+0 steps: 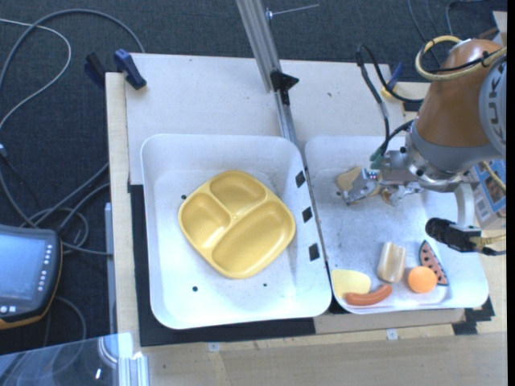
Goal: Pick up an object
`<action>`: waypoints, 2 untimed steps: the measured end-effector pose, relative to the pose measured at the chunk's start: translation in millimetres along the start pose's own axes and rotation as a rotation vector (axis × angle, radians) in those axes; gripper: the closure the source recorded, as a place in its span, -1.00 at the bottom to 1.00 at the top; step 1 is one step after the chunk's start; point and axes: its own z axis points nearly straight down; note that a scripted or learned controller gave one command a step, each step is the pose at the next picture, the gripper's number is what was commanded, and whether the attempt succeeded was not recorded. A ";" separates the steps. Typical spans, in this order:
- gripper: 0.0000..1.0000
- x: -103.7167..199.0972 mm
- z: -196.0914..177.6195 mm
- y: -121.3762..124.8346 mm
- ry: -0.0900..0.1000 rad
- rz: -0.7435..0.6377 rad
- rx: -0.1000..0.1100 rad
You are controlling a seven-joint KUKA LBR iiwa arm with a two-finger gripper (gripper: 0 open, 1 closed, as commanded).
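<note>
White plastic of the right bin [354, 155] is under my gripper [360, 186], which hangs in its upper part with something tan at the tip; I cannot tell how the claw stands or whether it holds that piece. I judge the pick is in its reaching or grasping step; the other objects, a bread piece [391, 261], an orange ball [422, 280], a watermelon slice [430, 260], a sausage [368, 297] and a yellow piece [351, 281], lie well apart at the near edge. Next I would lift slowly and check the tip; the yellow plate [236, 223] in the left bin [161, 167] is not concerned.
</note>
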 end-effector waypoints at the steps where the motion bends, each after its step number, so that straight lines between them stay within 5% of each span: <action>1: -1.00 -0.1 0.0 0.0 0.000 0.001 -0.001; 2: -1.00 0.2 59.7 6.8 0.000 0.001 0.006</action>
